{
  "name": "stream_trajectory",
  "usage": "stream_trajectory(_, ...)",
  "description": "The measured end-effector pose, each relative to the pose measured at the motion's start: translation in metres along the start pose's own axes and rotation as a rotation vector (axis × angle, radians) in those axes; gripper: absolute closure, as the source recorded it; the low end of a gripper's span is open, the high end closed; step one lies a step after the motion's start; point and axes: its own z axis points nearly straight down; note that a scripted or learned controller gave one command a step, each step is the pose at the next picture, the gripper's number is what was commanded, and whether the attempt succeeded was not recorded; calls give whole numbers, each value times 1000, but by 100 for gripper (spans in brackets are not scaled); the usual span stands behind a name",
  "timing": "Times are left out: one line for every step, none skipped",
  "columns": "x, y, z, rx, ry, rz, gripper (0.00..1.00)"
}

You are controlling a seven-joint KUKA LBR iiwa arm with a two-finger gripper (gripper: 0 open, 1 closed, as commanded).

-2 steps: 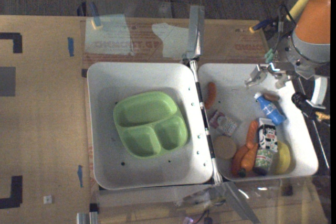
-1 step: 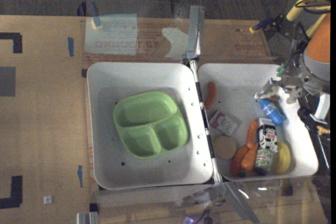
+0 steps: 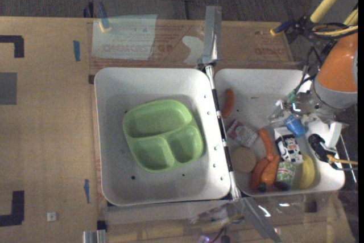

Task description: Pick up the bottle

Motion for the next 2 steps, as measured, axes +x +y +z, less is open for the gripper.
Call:
stream_trajectory(-4, 0, -11, -3, -6, 5, 100)
stream_trajectory(34, 6, -137, -2, -13, 43, 100)
